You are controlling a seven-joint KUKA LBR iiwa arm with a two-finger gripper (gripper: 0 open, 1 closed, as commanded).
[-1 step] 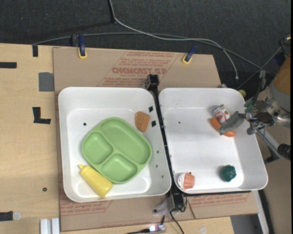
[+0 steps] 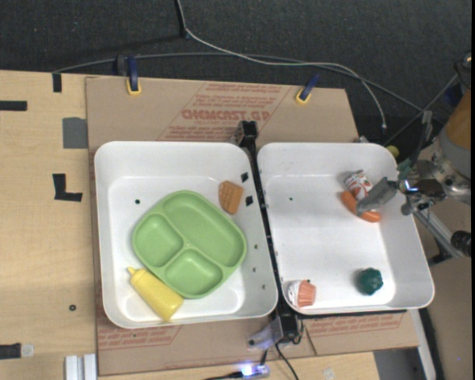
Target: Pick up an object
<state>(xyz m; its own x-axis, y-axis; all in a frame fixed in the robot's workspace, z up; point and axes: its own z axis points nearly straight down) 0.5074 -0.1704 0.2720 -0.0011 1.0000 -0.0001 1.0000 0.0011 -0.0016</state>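
Camera view — red "CHEMCAST GP" lettering on cardboard sheet beneath bins.

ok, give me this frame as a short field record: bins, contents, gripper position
left bin: green three-compartment plastic plate; yellow squeeze bottle at near-left corner, touching the plate's edge; tan waffle-textured piece by the divider
right bin: orange-and-white item at far right; dark green round object near front right; small white-and-orange cup at front left
gripper: over the right bin's far right side, at the orange-and-white item
grasp: cannot tell
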